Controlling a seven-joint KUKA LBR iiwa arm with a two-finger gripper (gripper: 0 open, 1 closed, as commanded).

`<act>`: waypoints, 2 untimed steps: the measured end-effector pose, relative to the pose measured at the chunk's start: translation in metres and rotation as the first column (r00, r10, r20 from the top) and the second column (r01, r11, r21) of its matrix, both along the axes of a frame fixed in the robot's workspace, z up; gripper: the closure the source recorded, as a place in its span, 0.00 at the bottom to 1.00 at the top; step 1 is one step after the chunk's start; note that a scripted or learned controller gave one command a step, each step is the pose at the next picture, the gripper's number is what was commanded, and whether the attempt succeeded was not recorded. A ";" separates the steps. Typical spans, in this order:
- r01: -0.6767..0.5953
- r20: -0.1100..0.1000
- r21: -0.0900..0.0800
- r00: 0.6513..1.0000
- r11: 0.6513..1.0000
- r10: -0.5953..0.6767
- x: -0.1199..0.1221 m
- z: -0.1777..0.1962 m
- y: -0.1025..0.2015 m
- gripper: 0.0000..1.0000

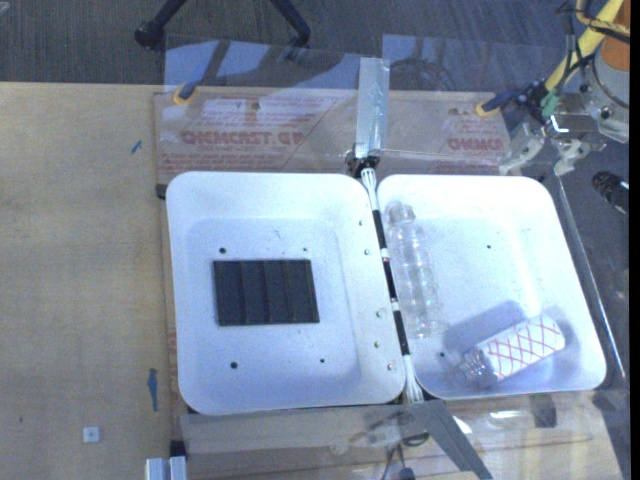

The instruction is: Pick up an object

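Note:
A dark ribbed rectangular pad (266,291) lies flat in the middle of the left bin (200,208). In the right bin (520,208), a clear plastic bottle (412,268) lies lengthwise against the left wall. A white item with a red crosshatch pattern (520,346) lies tilted near the front right, with a grey translucent piece (482,326) over its upper left side. My gripper (545,156) hangs above the far right corner of the right bin, just past its rim. It is open, nothing sits between its fingers, and it is well away from all the objects.
A clear plastic sheet with red lettering (240,133) lies behind the bins. A metal strip (372,103) runs back from the seam between them. Cables and arm hardware (590,28) crowd the top right. Bare wooden bench (70,268) stretches to the left.

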State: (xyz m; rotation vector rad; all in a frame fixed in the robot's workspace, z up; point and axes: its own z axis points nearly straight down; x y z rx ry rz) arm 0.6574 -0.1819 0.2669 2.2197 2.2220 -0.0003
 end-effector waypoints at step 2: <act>0.312 -0.003 0.001 0.950 0.950 -0.312 -0.145 -0.104 -0.022 0.00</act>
